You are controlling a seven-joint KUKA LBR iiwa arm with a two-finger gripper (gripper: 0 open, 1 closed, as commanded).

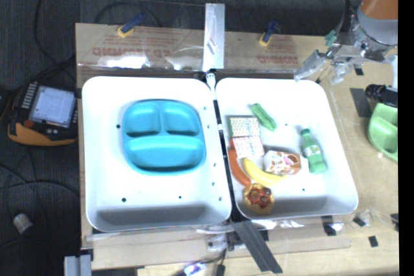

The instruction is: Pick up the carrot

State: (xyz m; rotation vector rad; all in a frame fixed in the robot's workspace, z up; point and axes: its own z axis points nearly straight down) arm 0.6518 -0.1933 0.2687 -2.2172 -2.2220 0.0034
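A: In the right-hand bin (336, 139), where does the carrot (235, 167) lie?

B: Along the left wall, low down. It is a thin orange strip, running slantwise from beside the box toward the front. A banana (261, 173) lies over its lower end, touching it.

A: Which box?

B: A small carton with a pink and white checked pattern (245, 137), just right of the carrot's upper end. Behind it lies a green flat piece (263, 116), tilted. Right of the banana sits a white and orange packet (283, 162), and a green bottle (312, 151) lies on its side near the right wall. At the front is a round red and yellow fruit-like thing (259, 198), just below the banana.

A: And the left bin (97, 158)?

B: It holds a blue divided plate (162, 136), flat in the middle.

A: The gripper (323, 64)?

B: It hangs above the far right corner of the right bin, outside the rim, well apart from the carrot. The arm (378, 0) comes in from the top right, orange band showing. Whether the tool is spread or closed I cannot tell; the metal parts blur together. Nothing I can see is held in it.
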